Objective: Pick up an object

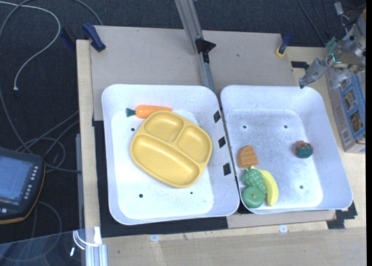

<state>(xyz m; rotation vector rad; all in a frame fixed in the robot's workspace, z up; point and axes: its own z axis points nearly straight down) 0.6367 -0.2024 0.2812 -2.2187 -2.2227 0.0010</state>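
— Dark carpet with loose cables surrounds the bench (174, 44), and two white bins sit on it side by side. Where does the job stand?

— Barely begun, by the look of it. The gripper (311, 76) hangs near the far right corner of the right bin (325, 108), above the rim; whether it is wide, narrow or shut cannot be told. Nothing shows in it.

— What could it take?

— In the right bin, a small red and green piece (303, 149) lies alone near the right wall. A brown slice (248, 156), green grapes (253, 178), a banana (269, 187) and a green apple (251, 196) crowd the near left corner. The left bin (116, 102) holds a yellow divided plate (171, 148) with a carrot (152, 109) just behind it.

— So what remains?

— Everything: reaching, closing, lifting.
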